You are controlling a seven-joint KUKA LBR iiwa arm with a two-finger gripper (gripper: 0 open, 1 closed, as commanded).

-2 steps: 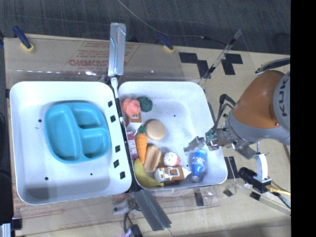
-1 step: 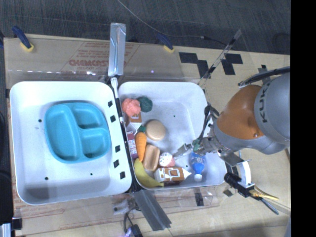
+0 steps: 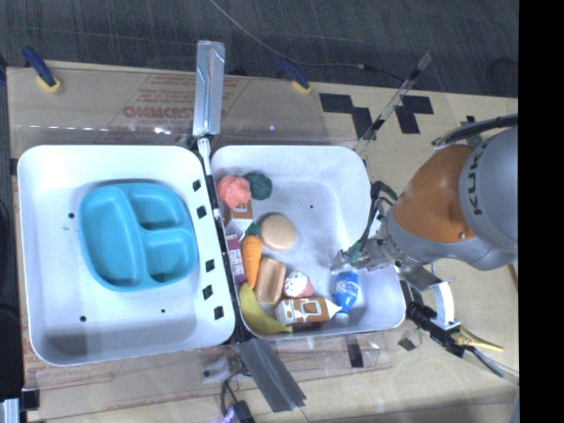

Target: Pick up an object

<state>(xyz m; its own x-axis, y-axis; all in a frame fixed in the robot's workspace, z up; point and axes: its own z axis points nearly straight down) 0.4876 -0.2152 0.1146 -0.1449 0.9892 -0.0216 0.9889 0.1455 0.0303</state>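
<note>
The right bin (image 3: pixel 352 170) holds several toy foods. Along its left side lie a pink piece (image 3: pixel 233 189), a dark green piece (image 3: pixel 259 184), a tan bun (image 3: pixel 278 232), an orange carrot (image 3: pixel 252 258) and a hot dog bun (image 3: pixel 269 282). At the front are a yellow banana (image 3: pixel 254 315), a red-and-white cupcake (image 3: pixel 298 285), a brown carton (image 3: pixel 305 310) and a small blue-and-white bottle (image 3: pixel 345 291). My gripper (image 3: pixel 351 256) reaches in over the bin's right wall and hangs just above the blue bottle.
The left bin (image 3: pixel 44 263) holds a blue divided plate (image 3: pixel 141 233). A black divider (image 3: pixel 214 236) runs between the bins. The grey arm with its orange band (image 3: pixel 432 205) covers the right bin's right wall. Bare floor lies at the right bin's back right.
</note>
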